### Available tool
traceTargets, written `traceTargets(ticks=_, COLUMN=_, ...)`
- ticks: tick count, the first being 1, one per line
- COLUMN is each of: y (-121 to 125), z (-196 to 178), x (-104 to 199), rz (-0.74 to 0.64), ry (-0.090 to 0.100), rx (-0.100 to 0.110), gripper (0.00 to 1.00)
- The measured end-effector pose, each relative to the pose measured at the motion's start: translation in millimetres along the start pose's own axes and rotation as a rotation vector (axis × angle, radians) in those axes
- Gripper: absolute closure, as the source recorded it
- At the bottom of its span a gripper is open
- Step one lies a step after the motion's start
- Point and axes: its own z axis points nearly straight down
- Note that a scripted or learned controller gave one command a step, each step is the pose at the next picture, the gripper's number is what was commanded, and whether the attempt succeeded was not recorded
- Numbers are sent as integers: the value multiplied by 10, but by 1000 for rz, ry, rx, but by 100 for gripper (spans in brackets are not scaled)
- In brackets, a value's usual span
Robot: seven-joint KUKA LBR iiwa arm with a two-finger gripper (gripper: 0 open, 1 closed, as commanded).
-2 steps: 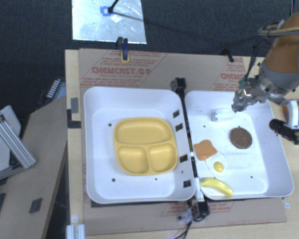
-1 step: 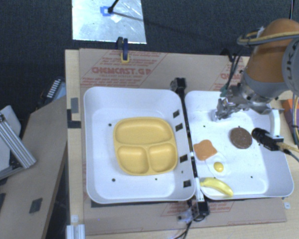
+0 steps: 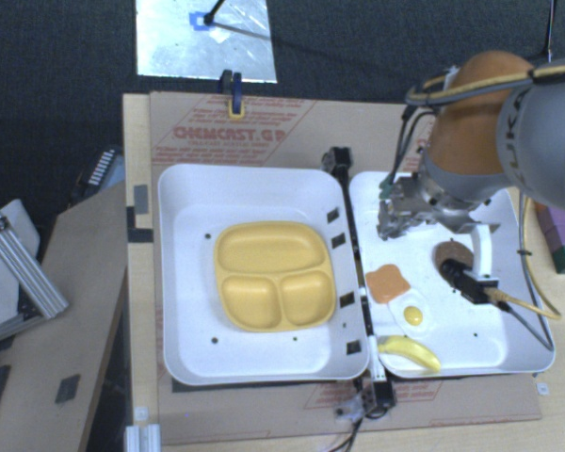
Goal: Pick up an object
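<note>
The arm (image 3: 490, 102) reached in from the right and its gripper (image 3: 392, 224) hung low over the rear left part of the right bin (image 3: 513, 351). The view did not show whether the gripper was parted or closed, and nothing could be seen held in it.

Four loose things lay in that bin, all nearer the front than the gripper. The orange slice (image 3: 387, 282) lay flat just in front of the gripper, near the bin's left wall and apart from the tool. The egg (image 3: 412, 314) lay just beyond the slice toward the front, close to its corner; whether the two touched could not be told. The banana (image 3: 410, 352) lay at the front left corner, near the egg and well apart from the gripper. A brown piece (image 3: 452, 251) lay to the right of the slice, partly hidden by the robot's own hardware, beside the gripper rather than under it.

The left bin (image 3: 184, 281) held a yellow tray (image 3: 268, 271) with three compartments, lying flat near the bin's middle, well apart from the gripper. Both bins sat side by side, touching along their shared edge, on a sheet of cardboard (image 3: 231, 132).
</note>
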Motion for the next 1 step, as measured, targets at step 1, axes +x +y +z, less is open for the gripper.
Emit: traceTargets(ticks=1, y=-177, z=35, x=439, rz=0, ry=0, rx=0, gripper=100)
